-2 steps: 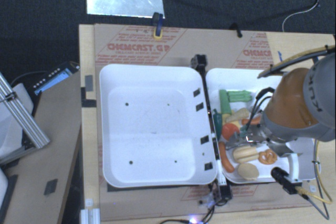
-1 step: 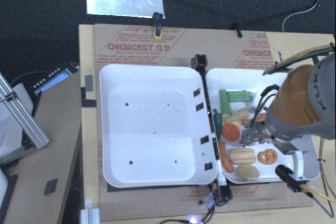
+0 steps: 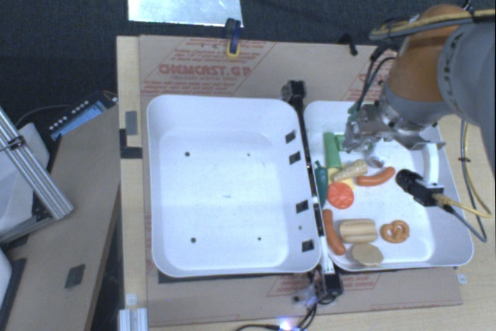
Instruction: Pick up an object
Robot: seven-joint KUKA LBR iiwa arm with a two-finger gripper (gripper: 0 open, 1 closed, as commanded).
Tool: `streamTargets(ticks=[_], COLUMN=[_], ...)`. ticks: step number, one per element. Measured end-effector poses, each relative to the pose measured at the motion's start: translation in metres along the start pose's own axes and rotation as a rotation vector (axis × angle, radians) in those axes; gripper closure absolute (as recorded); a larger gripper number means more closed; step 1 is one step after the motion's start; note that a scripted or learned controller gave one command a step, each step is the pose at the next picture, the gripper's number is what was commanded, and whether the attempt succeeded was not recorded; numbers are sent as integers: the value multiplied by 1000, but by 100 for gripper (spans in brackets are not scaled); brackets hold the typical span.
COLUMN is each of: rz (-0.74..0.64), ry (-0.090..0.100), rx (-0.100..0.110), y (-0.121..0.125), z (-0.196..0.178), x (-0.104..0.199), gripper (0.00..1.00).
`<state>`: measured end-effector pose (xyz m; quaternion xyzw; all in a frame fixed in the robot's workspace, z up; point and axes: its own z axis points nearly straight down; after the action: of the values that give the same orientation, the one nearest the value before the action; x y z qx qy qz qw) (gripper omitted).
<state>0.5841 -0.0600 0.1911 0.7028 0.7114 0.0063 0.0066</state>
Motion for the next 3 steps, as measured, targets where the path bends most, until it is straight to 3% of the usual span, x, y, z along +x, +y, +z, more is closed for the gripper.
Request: streamTargets(ticks=[1,2,3], rz=[4,4,-4], ry=[2,4,8], rx=[18,23,-2], y=[-17,-100,-48], z=[7,6,-145], x=[38,89,181], gripper=[100,100,100])
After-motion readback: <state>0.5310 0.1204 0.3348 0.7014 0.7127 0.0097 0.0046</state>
